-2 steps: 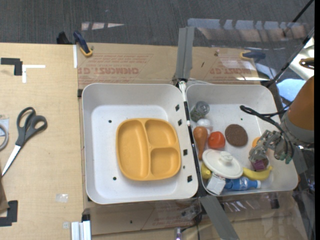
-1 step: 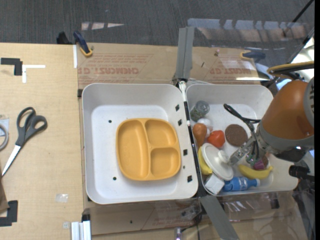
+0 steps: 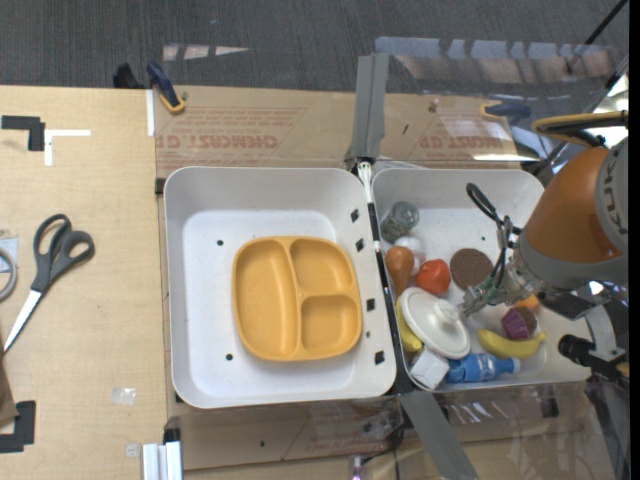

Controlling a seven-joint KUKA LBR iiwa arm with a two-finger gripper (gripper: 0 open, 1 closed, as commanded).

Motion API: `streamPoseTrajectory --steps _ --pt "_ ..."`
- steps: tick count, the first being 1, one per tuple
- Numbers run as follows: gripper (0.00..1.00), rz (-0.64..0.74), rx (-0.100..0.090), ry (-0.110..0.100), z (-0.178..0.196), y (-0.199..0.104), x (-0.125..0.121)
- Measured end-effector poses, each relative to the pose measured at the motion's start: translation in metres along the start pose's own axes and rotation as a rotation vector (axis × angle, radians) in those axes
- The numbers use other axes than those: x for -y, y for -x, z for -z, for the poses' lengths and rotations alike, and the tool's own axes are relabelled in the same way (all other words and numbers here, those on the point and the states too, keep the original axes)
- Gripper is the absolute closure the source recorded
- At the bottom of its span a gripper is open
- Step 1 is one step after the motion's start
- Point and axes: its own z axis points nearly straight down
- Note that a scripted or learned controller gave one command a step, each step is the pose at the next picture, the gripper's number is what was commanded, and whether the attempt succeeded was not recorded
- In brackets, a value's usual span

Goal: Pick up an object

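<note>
The right bin (image 3: 452, 180) holds a heap of small things. Among them are a white round lid (image 3: 436, 324), a red tomato (image 3: 433, 275), a brown disc (image 3: 470, 265), an orange-brown oval piece (image 3: 399, 262), a purple piece (image 3: 518, 322), a yellow banana (image 3: 510, 344), a blue bottle (image 3: 481, 369) and a grey cup (image 3: 403, 216). My gripper (image 3: 486, 295) is low inside this bin, between the brown disc and the purple piece, its tip close to the lid's right edge. Nothing is visibly lifted by it.
A yellow divided plate (image 3: 297, 297) lies in the middle of the left bin (image 3: 190, 268). Scissors (image 3: 48, 261) rest on the wooden bench at far left. The grey and orange arm (image 3: 578, 218) hangs over the right bin's right side.
</note>
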Motion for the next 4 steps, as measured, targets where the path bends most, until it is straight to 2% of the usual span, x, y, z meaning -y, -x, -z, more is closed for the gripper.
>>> streamPoseTrajectory --steps 1,2,3,4 --pt "0.00 -0.001 0.003 0.001 0.000 0.001 0.000" --pt "0.00 -0.018 0.000 0.000 0.000 -0.010 -0.054" --pt "0.00 0.008 0.002 0.002 0.002 -0.002 -0.106" --pt "1.00 0.013 0.004 0.002 0.011 -0.003 -0.106"
